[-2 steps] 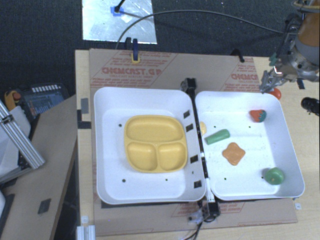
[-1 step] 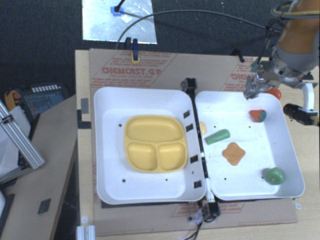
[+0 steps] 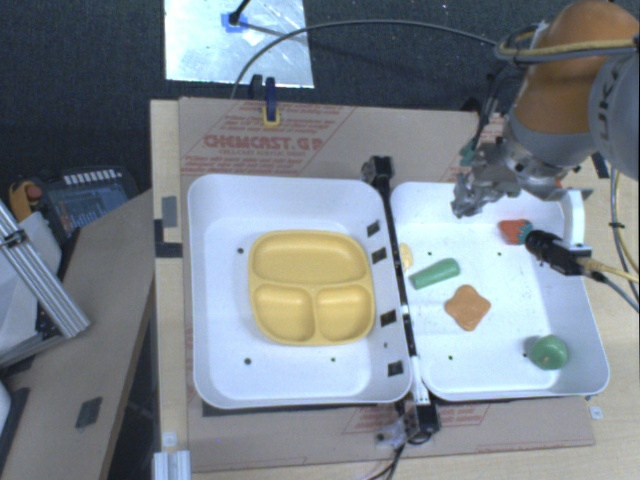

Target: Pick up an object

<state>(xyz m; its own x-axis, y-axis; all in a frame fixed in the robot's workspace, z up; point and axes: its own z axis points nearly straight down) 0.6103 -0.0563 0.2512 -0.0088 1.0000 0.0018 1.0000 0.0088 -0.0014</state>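
Cardboard-topped bench (image 3: 300, 128) — dark carpet (image 3: 80, 68)

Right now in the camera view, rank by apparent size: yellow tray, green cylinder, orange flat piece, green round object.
1. yellow tray, by far
2. orange flat piece
3. green cylinder and green round object: too alike to rank

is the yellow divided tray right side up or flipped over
Right side up: the yellow three-compartment plastic tray shows its hollow sections facing upward, lying flat in the left white bin.
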